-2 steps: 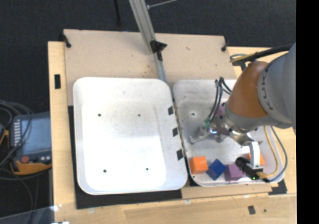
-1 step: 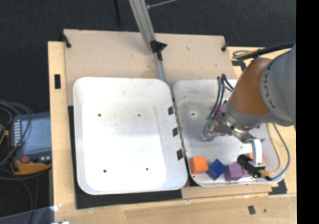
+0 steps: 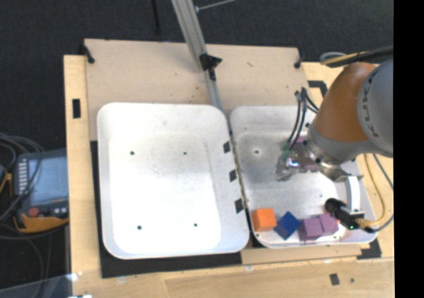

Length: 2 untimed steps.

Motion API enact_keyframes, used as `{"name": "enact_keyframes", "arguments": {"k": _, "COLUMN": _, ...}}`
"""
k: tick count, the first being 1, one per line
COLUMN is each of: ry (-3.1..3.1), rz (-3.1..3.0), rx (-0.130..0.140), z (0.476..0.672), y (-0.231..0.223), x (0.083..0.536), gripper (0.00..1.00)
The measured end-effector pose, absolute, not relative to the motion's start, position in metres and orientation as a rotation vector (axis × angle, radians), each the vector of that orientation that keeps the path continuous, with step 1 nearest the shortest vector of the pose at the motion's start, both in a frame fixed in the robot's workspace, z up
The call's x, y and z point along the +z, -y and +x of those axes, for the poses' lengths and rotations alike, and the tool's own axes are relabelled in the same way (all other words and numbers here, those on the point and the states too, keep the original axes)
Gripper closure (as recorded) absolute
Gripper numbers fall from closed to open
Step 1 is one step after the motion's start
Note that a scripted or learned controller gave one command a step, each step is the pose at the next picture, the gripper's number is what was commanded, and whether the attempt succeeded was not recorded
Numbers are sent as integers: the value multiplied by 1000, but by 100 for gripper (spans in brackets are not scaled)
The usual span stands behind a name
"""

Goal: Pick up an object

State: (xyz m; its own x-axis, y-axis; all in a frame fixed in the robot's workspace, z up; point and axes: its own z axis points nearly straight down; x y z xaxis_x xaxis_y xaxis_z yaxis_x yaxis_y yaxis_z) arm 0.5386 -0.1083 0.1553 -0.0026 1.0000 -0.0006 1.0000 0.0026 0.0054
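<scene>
Gripper: hovered over right bin; jaw state unreadable.
Blocks: orange, blue, purple sat at its 6 o'clock.

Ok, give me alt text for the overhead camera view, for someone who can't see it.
A grey robot arm with an orange band reaches into the right-hand shallow white bin, its gripper above the bin floor. An orange cube, blue cube and purple block line the near edge.

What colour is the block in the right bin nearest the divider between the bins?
Orange. The block shows plainly in the camera view, beside a blue block.
</scene>
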Motion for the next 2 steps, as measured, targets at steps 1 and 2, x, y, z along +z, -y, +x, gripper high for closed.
{"name": "enact_keyframes", "arguments": {"k": 1, "ry": -2220, "rz": 2212, "rx": 7, "z": 542, "y": 113, "x": 219, "gripper": 100}}
{"name": "enact_keyframes", "arguments": {"k": 2, "ry": -2227, "rz": 2213, "rx": 0, "z": 543, "y": 114, "x": 219, "gripper": 100}}
